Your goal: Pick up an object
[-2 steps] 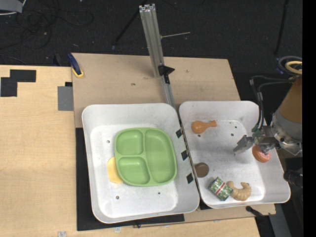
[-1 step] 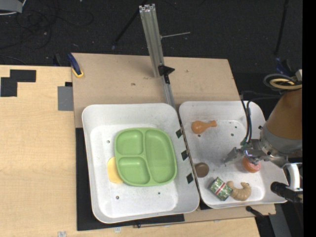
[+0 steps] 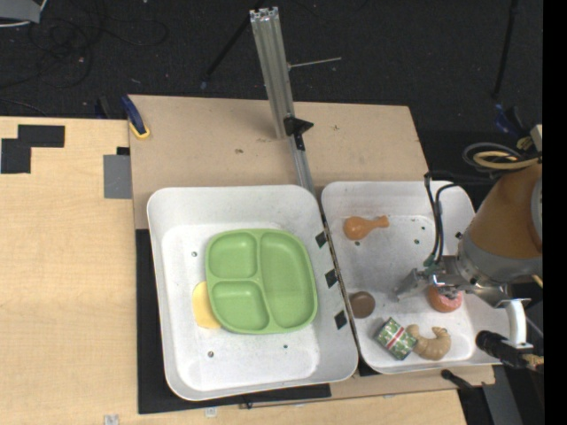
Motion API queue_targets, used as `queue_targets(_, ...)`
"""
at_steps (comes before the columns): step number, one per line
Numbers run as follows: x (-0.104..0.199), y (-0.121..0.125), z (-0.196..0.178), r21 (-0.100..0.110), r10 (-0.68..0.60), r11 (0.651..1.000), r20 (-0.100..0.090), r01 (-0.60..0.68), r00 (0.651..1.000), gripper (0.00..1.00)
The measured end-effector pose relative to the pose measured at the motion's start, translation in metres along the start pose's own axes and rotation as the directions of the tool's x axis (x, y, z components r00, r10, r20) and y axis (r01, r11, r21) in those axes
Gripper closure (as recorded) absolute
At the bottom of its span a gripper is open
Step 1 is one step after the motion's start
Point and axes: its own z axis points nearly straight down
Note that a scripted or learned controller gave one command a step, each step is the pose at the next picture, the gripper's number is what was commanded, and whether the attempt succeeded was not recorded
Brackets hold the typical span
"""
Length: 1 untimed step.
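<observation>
Our gripper [image 3: 434, 282] hangs over the right bin [image 3: 390, 204], near its right edge and just above a small red ball [image 3: 446, 300]; at this angle we cannot tell how it is set. The ball looks light and probably a little soft, round with no long axis and no heading, so we would pinch it across its middle from above and expect it to roll. A tan peanut-shaped toy [image 3: 433, 343] lies just beside it towards the bin's front edge.
</observation>
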Motion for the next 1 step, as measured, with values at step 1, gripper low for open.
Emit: queue_targets(1, -0.0019, -0.0006, -0.0085, 0.001, 0.004, 1.0, 0.003, -0.004, 1.0, 1.0)
